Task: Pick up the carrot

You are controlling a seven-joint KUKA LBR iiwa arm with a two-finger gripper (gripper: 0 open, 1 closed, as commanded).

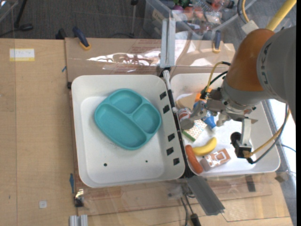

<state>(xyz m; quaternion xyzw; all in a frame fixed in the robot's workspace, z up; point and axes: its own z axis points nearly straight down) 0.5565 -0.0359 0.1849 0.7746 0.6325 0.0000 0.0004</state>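
The carrot, a short orange-red piece, lies at the front left corner of the right bin, against the divider. A yellow banana lies just behind it. My gripper hangs low over the left middle of that bin, above a clutter of small items and about a hand's width behind the carrot. The grey wrist and orange band cover the back of the bin.
The left bin holds a teal divided plate. Beside the carrot lies a red and white packet; a green and white item and a small blue item sit under the gripper. A black cable connector dangles at right.
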